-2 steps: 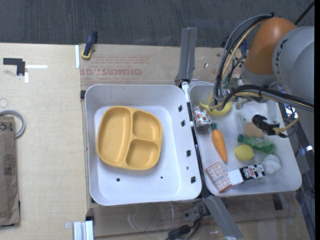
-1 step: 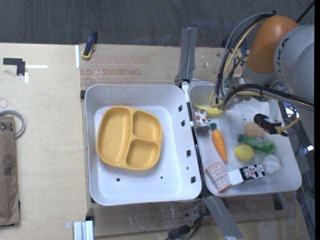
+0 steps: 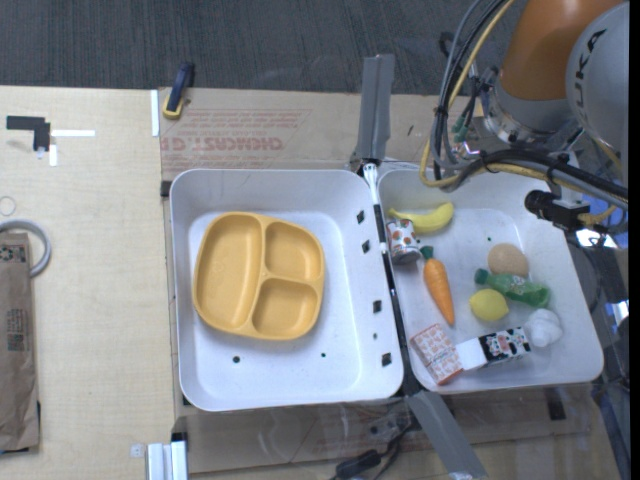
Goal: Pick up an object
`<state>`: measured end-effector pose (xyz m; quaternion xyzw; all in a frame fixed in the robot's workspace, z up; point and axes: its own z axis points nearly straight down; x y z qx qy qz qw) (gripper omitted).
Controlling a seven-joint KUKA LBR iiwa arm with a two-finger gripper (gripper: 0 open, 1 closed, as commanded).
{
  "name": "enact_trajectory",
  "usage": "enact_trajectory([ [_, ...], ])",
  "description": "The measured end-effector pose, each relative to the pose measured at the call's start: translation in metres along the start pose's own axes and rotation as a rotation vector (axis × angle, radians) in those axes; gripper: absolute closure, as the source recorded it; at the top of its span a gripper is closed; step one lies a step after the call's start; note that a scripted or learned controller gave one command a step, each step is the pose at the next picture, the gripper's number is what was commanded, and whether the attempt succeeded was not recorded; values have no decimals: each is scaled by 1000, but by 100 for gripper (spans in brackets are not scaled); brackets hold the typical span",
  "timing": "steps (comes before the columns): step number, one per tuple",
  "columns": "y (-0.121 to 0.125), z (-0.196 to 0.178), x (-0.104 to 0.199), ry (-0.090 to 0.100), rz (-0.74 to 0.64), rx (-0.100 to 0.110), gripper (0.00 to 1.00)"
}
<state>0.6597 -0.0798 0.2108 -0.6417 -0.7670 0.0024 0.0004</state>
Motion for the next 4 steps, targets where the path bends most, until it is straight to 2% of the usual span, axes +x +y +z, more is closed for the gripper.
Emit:
enact_trajectory([
  [1,15,-32,83,0,-526,-3,100],
  [2,-3,-134,42,-1,-496,-1,100],
  [3,-1,-140,40,-1,-496,4,100],
  [4,17,-98,100,1,-860,-1,100],
])
